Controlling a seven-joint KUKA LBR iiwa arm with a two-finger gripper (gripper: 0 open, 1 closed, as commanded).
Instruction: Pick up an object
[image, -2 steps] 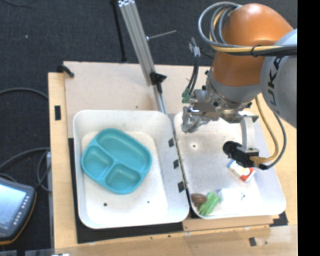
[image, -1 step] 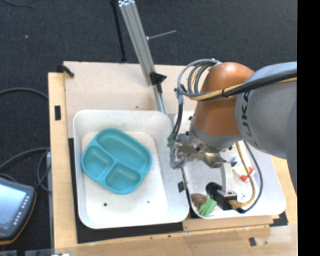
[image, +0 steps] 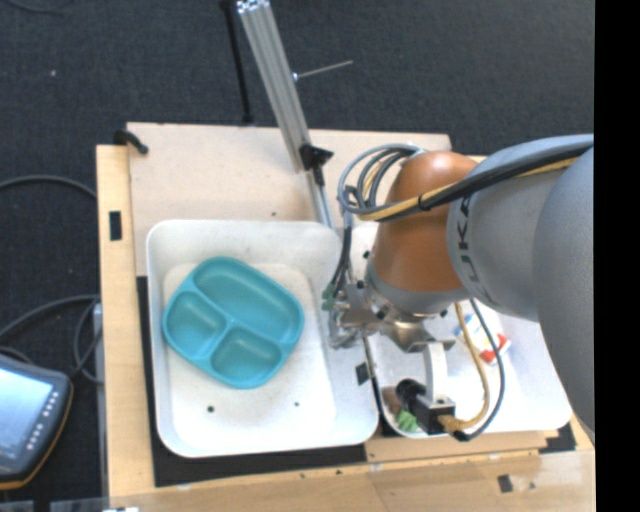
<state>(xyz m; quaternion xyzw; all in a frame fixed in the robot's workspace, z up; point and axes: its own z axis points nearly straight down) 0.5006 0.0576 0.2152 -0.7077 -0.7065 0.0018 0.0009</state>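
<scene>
A teal divided plate (image: 232, 320) lies flat in the left white bin (image: 180, 425). My arm reaches in from the right, and its orange band and grey wrist cover most of the right bin (image: 530, 400). The gripper (image: 347, 322) hangs low at the right bin's left side, close to the wall between the two bins and to the right of the plate. A small green thing (image: 405, 422) peeks out near the right bin's front edge, and a small red and white thing (image: 492, 347) shows beside the arm. Nothing can be seen held.
A slanted aluminium bar (image: 283, 90) runs from the top of the view down to the back of the bins. Cables loop around the wrist. A tablet-like device (image: 25, 415) sits off the bench at the lower left.
</scene>
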